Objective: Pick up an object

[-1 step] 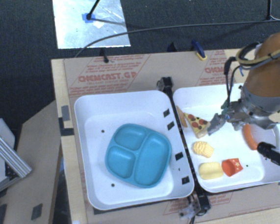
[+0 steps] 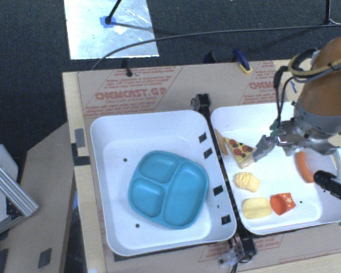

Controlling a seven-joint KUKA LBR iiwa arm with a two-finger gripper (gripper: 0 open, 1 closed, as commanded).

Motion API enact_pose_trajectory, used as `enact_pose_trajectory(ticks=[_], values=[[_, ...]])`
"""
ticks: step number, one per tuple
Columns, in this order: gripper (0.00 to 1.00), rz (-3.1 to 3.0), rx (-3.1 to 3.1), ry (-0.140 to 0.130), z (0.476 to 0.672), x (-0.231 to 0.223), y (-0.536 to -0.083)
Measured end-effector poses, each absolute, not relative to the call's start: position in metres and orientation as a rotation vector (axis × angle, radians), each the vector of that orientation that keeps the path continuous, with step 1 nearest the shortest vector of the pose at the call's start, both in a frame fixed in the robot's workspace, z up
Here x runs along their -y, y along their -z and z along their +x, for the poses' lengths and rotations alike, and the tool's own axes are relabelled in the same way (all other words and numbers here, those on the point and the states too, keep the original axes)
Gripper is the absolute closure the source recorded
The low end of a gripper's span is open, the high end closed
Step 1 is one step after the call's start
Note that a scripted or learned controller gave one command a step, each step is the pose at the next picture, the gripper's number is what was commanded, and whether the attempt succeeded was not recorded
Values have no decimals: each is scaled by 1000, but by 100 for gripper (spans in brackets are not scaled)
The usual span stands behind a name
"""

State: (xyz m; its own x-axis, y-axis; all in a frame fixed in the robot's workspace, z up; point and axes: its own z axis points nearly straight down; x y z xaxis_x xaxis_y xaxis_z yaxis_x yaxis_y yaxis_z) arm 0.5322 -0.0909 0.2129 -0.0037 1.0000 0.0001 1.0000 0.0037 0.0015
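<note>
Right bin (image 2: 330, 210): tool (image 2: 262, 149) sits at the pizza slice (image 2: 239, 151), which lies near the bin's left wall, long axis running toward that wall's far end. Finger state cannot be told.

cam: single, fixed | overhead, slanted down | covers both bins (image 2: 157, 119)

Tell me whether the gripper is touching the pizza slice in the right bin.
Cannot tell. In the camera view the gripper tip meets the right edge of the pizza slice with no gap showing, but it may just hover above it.
</note>
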Motion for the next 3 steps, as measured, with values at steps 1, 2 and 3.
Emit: enact_pose_trajectory(ticks=[1,2,3], values=[[0,2222,-2225,3,532,90,-150],[0,2223,-2225,3,522,85,-99],[0,2222,-2222,0,522,84,-84]])
